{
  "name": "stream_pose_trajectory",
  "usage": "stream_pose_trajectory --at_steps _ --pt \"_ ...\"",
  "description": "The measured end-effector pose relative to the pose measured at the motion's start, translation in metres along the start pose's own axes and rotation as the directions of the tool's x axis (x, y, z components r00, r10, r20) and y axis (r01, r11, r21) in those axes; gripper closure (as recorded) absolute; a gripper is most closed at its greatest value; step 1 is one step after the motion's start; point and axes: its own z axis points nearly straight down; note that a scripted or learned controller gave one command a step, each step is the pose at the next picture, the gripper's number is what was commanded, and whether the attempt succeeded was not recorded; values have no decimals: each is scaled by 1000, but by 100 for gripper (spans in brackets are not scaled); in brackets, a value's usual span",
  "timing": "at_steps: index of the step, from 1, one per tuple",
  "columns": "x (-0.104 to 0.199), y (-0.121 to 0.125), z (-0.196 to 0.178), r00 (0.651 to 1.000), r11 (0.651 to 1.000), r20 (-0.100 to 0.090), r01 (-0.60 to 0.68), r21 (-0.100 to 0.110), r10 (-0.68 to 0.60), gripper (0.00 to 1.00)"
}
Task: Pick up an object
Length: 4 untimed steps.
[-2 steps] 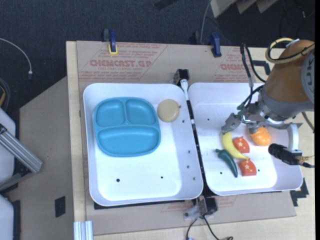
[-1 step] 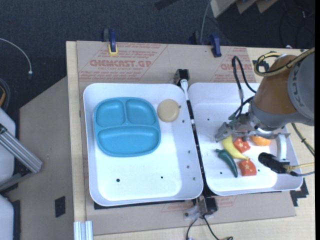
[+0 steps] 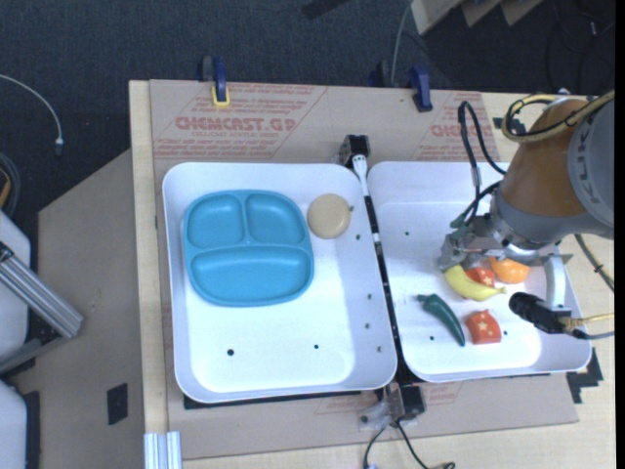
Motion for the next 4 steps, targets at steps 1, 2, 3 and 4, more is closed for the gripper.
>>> stream_pose_trajectory --at_steps 1,2,3,4 --pt "0 -1 -43 1000 1000 1 1 -4 -1 100" --pt "9 -3 -92 1000 1000 1 2 -5 -2 100" --pt "10 2 -135 1000 1000 1 2 -6 -2 100" --pt "9 3 -188 1000 1000 2 2 -7 -2 100"
